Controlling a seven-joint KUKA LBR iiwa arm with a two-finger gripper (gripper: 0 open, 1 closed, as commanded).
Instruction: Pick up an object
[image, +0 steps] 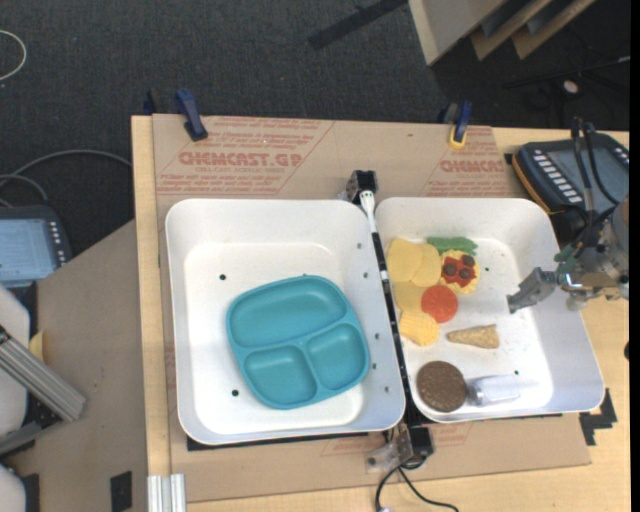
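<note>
**Gripper at the right bin's edge, toys clustered by the divider**

The arm is mostly cut off at the frame's right side; what shows is a grey gripper (530, 292) reaching over the right part of the right bin (520, 222). Whether it is open or closed cannot be told, since it reads as one dark grey shape, and nothing is visibly held by it.

The task's things lie in the right bin, left of the gripper and close to the divider between the bins. Nearest the divider are pale yellow rounded pieces (412, 264), with a green piece (452, 243) and a dark red item with black spots (460, 269) beside them; their exact nature is hard to make out. Below these sit a red round toy (439, 302), a yellow ribbed toy (419, 327) and a tan wedge (475, 338). At the bin's near edge a brown disc (441, 386) touches a whitish cylinder (494, 390) that blends into the white floor.

The left bin (195, 300) holds a teal three-compartment plate (297, 340).

The cardboard (250, 150) under the bins carries red print, legible as "CHEMCAST G P" behind the left bin and partly repeated behind the right one; the smaller lines are unreadable.
</note>
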